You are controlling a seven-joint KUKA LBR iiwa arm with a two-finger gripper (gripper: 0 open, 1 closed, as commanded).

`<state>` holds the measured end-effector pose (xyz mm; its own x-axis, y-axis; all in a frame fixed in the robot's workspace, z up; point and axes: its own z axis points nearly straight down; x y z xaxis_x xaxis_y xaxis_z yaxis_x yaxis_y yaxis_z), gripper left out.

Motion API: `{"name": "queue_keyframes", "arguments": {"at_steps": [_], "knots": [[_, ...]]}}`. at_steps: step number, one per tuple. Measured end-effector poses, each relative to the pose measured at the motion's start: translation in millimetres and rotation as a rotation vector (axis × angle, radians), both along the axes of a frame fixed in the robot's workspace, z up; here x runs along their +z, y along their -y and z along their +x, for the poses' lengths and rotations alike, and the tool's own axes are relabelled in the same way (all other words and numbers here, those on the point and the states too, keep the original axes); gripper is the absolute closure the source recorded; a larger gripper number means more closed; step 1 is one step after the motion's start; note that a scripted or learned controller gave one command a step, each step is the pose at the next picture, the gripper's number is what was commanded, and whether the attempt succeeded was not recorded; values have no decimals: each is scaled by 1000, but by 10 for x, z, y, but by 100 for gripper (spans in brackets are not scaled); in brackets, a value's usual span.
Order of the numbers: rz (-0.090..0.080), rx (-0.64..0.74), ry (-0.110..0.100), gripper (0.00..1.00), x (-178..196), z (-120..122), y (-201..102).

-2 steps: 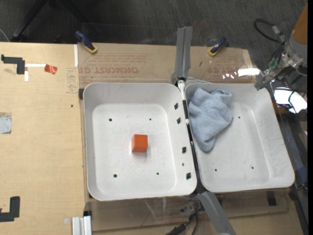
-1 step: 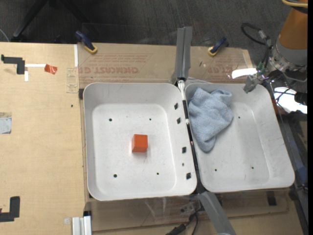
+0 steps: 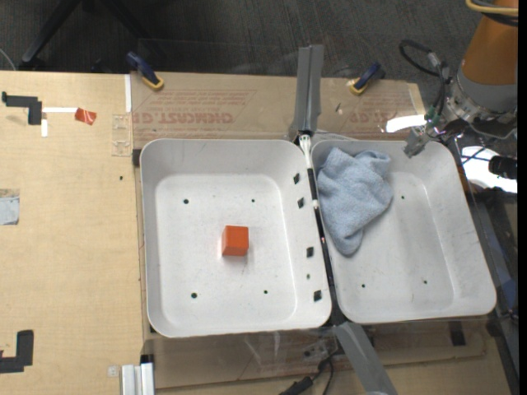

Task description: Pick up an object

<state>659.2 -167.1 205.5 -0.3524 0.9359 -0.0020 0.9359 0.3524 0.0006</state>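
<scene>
At the right bin's far corner, my hand hovers with nothing visibly held; its opening I cannot tell. The approach is just starting: the cloth lies nearby, the red block in the left bin. Next, descend over one.

The bench bears two white bins, left bin beside right bin.

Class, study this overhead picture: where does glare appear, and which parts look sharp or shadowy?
In the camera view, bright glare flares beside the pincer at the right bin's far corner; the orange block and grey cloth look sharp, evenly lit, with soft shadows; the floor beyond is dark.
</scene>
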Motion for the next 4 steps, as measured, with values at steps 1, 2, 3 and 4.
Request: {"name": "queue_keyframes", "arguments": {"at_steps": [1,2,3,4], "knots": [[0,201,0,100,-276,-74,53],[-1,331,3,100,-126,-70,190],[-2,577,4,100,7,-12,190],[-1,635,1,100,104,-117,267]]}}
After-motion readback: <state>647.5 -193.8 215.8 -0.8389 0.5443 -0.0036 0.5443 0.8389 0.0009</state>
